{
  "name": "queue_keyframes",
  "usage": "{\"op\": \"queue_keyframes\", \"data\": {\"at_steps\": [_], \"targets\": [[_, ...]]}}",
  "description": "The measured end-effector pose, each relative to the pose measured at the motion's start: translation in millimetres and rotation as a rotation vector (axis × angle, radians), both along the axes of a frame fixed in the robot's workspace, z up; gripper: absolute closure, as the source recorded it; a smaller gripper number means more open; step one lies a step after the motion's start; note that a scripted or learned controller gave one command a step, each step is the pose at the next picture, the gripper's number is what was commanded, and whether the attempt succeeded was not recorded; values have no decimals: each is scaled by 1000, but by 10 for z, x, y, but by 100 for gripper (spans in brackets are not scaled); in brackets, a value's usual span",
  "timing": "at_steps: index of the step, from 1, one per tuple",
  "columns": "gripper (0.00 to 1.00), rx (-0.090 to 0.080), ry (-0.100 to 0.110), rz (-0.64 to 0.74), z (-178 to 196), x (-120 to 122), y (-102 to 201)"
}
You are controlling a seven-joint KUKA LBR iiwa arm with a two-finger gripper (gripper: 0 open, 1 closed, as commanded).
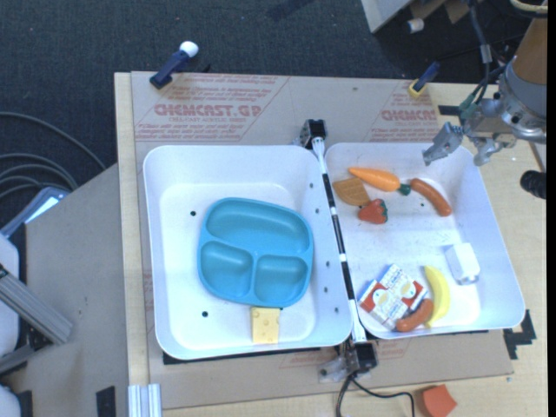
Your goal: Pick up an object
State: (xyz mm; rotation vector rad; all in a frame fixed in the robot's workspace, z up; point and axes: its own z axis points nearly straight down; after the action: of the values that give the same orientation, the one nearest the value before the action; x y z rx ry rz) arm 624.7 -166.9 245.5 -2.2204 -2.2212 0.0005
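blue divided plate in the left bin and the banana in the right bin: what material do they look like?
Blue plate: looks like moulded plastic, smooth with a slight sheen, one even colour, rounded compartment ridges. Banana: probably a plastic toy, with uniform bright yellow, glossy skin and no blemishes, though at this size real fruit can't be fully ruled out.

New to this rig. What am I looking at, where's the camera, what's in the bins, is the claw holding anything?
One fixed camera looks down at a slant on a bench with two shallow white bins. A robot arm reaches in from the right; its two-finger claw hangs over the far edge of the right bin, open, with nothing between its fingers.

The left bin holds a blue divided plate and a yellow cheese-like block.

The right bin holds toy food: a carrot, a sausage, a strawberry, a brown slice, a banana, a small printed carton, a second sausage and a white block.
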Motion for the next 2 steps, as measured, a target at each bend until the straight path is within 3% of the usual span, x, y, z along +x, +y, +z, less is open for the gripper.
{"op": "queue_keyframes", "data": {"at_steps": [1, 2], "targets": [[0, 0, 1, -1, -1417, 24, 20], [0, 1, 2, 1, -1610, 45, 345]]}}
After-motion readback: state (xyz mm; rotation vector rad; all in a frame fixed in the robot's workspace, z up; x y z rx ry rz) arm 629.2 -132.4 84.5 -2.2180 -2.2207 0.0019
